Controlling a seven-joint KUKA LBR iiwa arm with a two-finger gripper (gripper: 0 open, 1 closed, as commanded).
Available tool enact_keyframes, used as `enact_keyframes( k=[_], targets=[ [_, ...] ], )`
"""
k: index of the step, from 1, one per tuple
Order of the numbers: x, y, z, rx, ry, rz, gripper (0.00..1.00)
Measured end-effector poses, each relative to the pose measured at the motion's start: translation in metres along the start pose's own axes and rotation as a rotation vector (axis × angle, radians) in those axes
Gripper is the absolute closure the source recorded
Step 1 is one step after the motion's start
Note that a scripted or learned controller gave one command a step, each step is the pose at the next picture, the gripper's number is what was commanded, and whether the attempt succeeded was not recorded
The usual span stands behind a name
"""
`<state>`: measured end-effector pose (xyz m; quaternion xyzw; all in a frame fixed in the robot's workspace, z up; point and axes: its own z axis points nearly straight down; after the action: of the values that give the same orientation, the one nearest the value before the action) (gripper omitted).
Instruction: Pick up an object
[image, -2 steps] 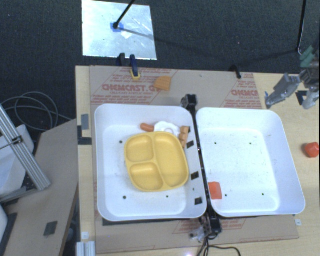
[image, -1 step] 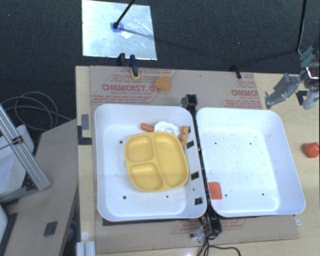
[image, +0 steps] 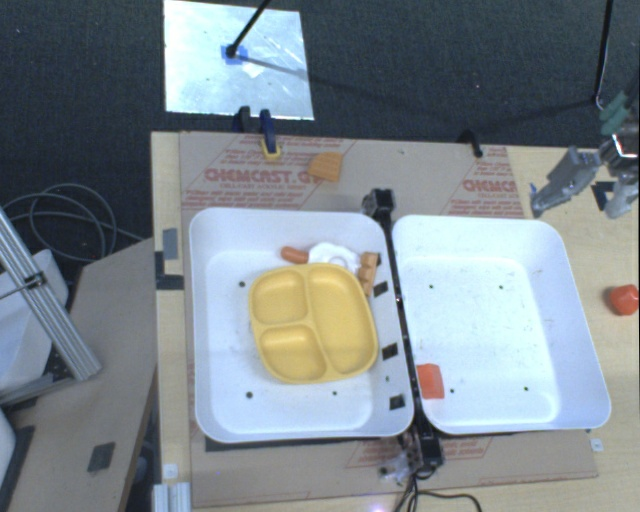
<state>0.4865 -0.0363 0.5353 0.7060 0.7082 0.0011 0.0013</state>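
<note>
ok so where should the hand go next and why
Probably swing the hand left and down over the right white bin, toward the small orange-red block near that bin's lower left corner. The hand sits off beyond the bin's upper right rim, and that block lies alone, while the yellow divided plate crowds the left bin's items.

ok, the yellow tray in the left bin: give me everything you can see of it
The yellow tray is a rounded-square divided plate, apparently matte plastic, with three compartments: two along the top, one at lower left. It lies flat and right side up, turned slightly askew, near the middle of the left bin. Nothing sits in its compartments. Its upper edge overlaps or meets a white object; an orange sausage-shaped piece and a tan block sit close by that edge.
</note>
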Motion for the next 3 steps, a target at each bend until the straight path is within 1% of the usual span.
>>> enact_keyframes(
  k=[3],
  targets=[
    [0.0,0.0,0.0,0.0,0.0,0.0,0.0]
  ],
)
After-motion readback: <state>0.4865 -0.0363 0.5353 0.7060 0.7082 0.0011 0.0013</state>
